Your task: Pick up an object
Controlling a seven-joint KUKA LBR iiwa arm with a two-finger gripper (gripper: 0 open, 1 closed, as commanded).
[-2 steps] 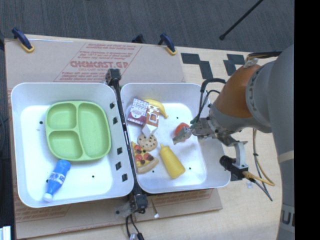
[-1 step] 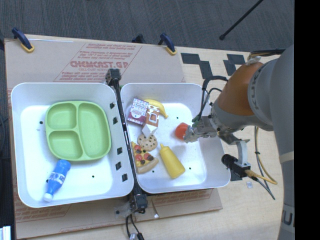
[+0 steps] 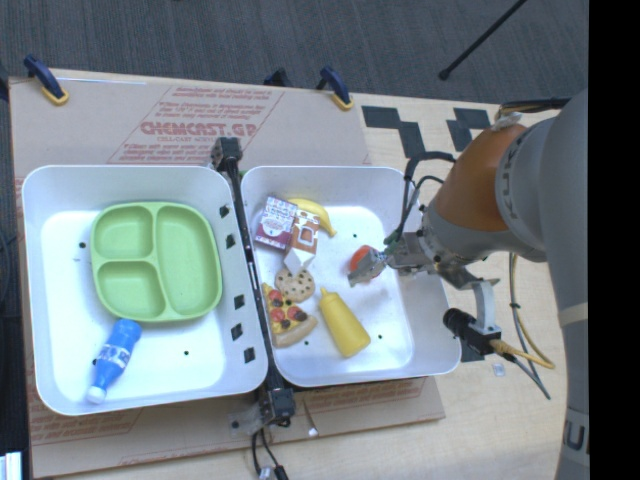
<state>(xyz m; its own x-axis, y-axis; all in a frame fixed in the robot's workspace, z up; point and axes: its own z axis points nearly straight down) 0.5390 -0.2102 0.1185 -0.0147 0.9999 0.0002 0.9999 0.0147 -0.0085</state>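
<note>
My gripper [image 3: 368,265] reaches in from the right over the right bin [image 3: 432,353], near its right-hand middle. It is shut on a small red object [image 3: 358,258] that shows between the grey fingers. In the same bin, to the left, lie a yellow banana [image 3: 316,214], a maroon snack box [image 3: 272,223], a small brown-and-white box [image 3: 304,238], a cookie [image 3: 294,284] and a pizza slice [image 3: 288,318]. A yellow mustard bottle [image 3: 343,324] lies just below the gripper.
The left bin [image 3: 40,268] holds a green divided plate [image 3: 157,260] and a blue bottle [image 3: 115,356] at its lower left. A black divider clamp [image 3: 228,151] sits between the bins. Cables [image 3: 520,343] hang beside the arm at the right.
</note>
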